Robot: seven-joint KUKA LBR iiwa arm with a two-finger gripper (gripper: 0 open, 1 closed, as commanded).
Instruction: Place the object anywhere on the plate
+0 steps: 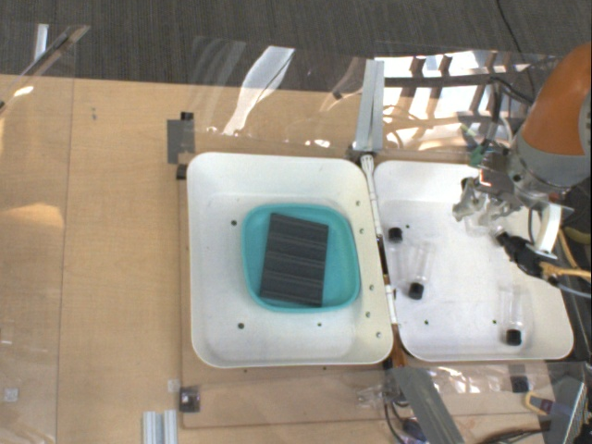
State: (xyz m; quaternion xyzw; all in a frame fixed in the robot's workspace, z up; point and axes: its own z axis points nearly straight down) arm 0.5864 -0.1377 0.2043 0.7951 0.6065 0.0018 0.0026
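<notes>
Wooden counter (92, 248) is carrying two shallow white bins side by side, their inner rims touching along a grey divider strip. Left bin (213, 331) is holding a teal plate (252, 248), squarish with rounded corners, sitting about mid-bin. A dark grey ribbed block (295, 259) is lying flat on the plate, tilted slightly clockwise, its edges staying inside the plate's rim. Right bin (444, 331) is holding three small clear tubes with black caps: one tube (417, 268) lying near the bin's left side with its cap at the near end, another black cap (395, 234) sitting just beside it to the far left, and a third tube (512, 317) lying toward the near right corner. Arm is reaching in from the right, its orange band (562, 100) showing at the far right above grey wrist housing. Claw (483, 206) is hanging over the far right part of the right bin, well apart from the plate and the block; cannot tell whether it is open or closed, since the metal parts are blurring together at this angle. Cables are trailing along the bin's right edge. Clear panels are catching glare along the far side of the counter.
</notes>
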